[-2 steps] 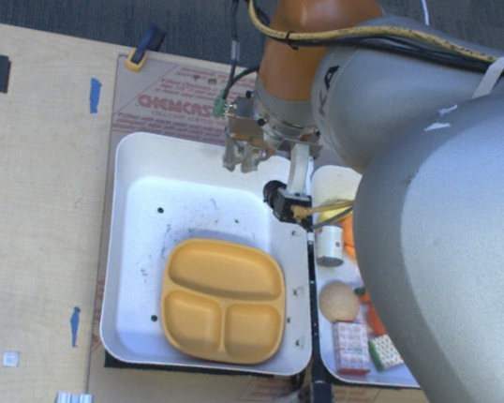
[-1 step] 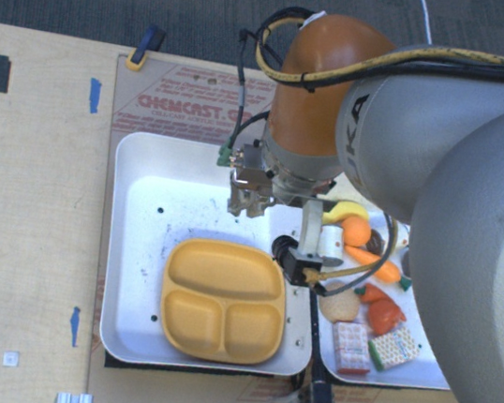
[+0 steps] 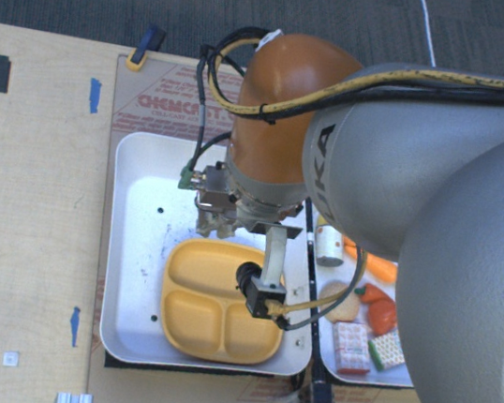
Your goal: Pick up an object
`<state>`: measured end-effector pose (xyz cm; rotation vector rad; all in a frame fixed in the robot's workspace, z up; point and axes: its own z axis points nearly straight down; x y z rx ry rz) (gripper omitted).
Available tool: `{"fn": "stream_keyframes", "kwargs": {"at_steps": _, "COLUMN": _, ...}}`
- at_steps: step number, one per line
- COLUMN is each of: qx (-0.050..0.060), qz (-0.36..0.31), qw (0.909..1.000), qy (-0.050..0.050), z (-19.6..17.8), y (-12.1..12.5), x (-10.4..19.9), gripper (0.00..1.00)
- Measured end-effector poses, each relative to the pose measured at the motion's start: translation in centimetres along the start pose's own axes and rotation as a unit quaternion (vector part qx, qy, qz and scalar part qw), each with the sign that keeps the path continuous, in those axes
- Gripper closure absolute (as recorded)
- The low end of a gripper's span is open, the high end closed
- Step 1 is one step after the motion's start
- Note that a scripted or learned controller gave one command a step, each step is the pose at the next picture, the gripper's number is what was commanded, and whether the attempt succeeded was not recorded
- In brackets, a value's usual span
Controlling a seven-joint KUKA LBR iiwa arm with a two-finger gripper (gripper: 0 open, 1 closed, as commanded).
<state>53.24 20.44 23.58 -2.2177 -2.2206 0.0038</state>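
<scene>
Yellow tray (image 3: 216, 309) in left bin (image 3: 134, 225), close to front and right walls; bare floor behind and leftward. Jaws above tray's back rim, spread indiscernible.

A printed cardboard sheet (image 3: 167, 107) lies on the desk (image 3: 23, 207); blue tape (image 3: 94, 96) sits at its ten o'clock, a clamp (image 3: 145, 46) at eleven.

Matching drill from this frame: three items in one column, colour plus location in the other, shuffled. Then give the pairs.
Items
1. divided tray
2. tape strip
3. toy carrot

Colour and place
a. orange, in the right bin
b. blue, on the bench, left of both bins
c. yellow, in the left bin

Pairs: 1-c, 2-b, 3-a
</scene>
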Motion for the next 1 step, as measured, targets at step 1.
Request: {"fn": "stream_keyframes", "kwargs": {"at_steps": 1, "qx": -0.001, "qz": 0.001, "qw": 1.0, "qy": 0.0, "z": 3.15, "y": -5.33, "x": -1.43, "gripper": 1.0}}
